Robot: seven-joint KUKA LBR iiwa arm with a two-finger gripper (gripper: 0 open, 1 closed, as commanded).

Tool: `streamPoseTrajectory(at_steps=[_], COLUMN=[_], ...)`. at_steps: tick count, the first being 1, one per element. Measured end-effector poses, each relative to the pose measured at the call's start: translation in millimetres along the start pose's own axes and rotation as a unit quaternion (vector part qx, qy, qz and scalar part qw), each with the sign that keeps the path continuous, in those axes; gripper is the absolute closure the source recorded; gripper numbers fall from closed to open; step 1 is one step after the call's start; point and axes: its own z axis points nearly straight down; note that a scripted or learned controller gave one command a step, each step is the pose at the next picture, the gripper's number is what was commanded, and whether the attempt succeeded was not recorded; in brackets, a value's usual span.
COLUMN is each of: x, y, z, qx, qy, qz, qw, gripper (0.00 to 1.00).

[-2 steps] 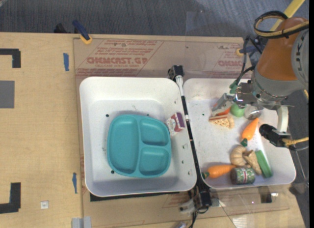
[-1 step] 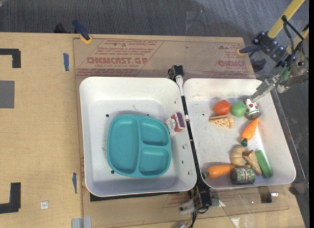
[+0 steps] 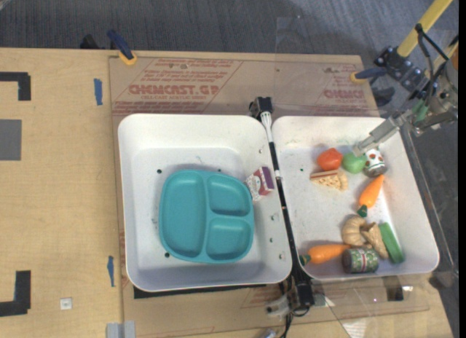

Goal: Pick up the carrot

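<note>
Two orange carrots lie in the right bin (image 3: 422,205). One carrot (image 3: 371,191) sits tilted near the bin's middle right, its green top pointing down-left. The other carrot (image 3: 327,253) lies flat along the front wall, green end to the left. My gripper (image 3: 366,143) reaches in from the upper right as a thin grey shape. Its tip hangs over the back of the right bin, just above a green apple (image 3: 354,162) and a small can (image 3: 374,160). It is well behind both carrots, and nothing shows held in it.
The right bin also holds a red tomato (image 3: 329,159), a cracker slice (image 3: 329,179), a bread piece (image 3: 358,231), a green cucumber (image 3: 391,242) and a green can (image 3: 361,260). In the left bin (image 3: 138,147) lie a teal divided plate (image 3: 207,215) and a small packet (image 3: 261,182).
</note>
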Motion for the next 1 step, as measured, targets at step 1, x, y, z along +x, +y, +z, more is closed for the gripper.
streamPoseTrajectory(at_steps=[1], x=[-10.7], y=[-14.2], z=[102.3], qx=[-0.004], qy=[0.003], qz=[-0.046], qw=[0.9989], gripper=[0.0])
